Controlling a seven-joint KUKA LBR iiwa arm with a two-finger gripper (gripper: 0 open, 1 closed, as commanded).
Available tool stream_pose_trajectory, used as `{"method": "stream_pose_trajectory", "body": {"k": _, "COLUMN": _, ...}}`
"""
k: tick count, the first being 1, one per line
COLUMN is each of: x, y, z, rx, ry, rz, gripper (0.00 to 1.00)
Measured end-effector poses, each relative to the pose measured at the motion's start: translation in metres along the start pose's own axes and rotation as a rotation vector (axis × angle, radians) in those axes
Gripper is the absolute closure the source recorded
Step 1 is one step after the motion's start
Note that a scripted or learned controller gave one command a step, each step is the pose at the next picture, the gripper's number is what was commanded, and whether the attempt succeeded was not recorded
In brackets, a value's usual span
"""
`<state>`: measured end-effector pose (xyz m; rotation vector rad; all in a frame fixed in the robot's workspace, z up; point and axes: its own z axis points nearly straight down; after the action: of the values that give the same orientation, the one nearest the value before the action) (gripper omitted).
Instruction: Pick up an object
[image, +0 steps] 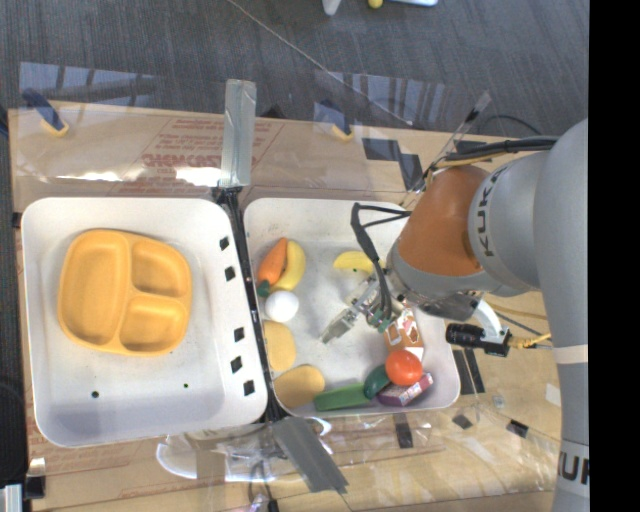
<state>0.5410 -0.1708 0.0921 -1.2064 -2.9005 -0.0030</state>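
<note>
The gripper (350, 318) is being hung, its 2 fingers spread and holding nothing, over bare floor in the right bin (330, 215), probably because the carrot (272, 262), egg (282, 306) and tomato (404, 368) are crowded along the walls.

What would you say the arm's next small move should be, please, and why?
Probably a short shift toward the tomato before lowering. The gripper hangs over bare white floor in the right bin, with nothing between its fingers, and the tomato lies close by at the bin's near edge.
</note>
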Motion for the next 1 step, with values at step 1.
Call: {"method": "stream_pose_trajectory", "body": {"k": 1, "x": 0.0137, "y": -0.0695, "z": -0.0010, "rx": 0.000, "ry": -0.002, "rz": -0.177, "gripper": 0.00}}
